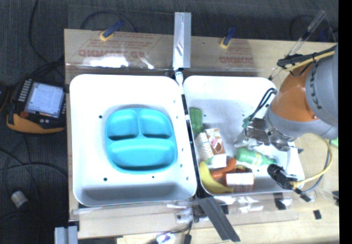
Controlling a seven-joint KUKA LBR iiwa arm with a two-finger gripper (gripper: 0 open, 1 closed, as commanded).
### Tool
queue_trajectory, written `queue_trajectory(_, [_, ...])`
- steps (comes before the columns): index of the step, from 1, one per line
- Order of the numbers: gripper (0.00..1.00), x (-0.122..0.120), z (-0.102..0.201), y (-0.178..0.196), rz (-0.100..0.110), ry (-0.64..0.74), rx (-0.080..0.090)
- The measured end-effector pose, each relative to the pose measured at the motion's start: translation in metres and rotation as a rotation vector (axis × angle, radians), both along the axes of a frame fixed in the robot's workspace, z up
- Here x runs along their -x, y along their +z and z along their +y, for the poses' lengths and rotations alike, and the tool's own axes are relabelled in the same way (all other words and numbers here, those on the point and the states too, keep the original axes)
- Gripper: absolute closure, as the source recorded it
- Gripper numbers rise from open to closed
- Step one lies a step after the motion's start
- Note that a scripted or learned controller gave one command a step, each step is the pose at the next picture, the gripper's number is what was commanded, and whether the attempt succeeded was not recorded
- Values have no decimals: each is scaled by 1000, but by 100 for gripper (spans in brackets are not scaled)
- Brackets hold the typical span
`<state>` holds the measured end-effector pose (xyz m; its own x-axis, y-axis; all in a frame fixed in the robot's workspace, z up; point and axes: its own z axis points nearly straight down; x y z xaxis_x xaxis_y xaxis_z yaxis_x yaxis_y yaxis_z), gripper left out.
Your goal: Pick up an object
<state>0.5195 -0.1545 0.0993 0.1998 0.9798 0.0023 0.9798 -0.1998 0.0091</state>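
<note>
Arm (pixel 308 100): running off the right edge; upper links cut away. Gripper (pixel 258 133): wrist body is covering it, so the stance of the jaws cannot be told. Green bottle (pixel 254 156): near end lying under the gripper. Banana (pixel 212 181): partly hiding beneath a white box (pixel 240 178). Carton (pixel 212 144): print too small to read. Right bin (pixel 220 86): far-right wall disappearing behind the arm.
</note>
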Motion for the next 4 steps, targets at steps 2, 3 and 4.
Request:
queue_trajectory(2, [100,-6,1,133,11,619,4])
queue_trajectory(3, [0,-6,1,133,11,619,4])
queue_trajectory(4, [0,17,23,87,12,688,3])
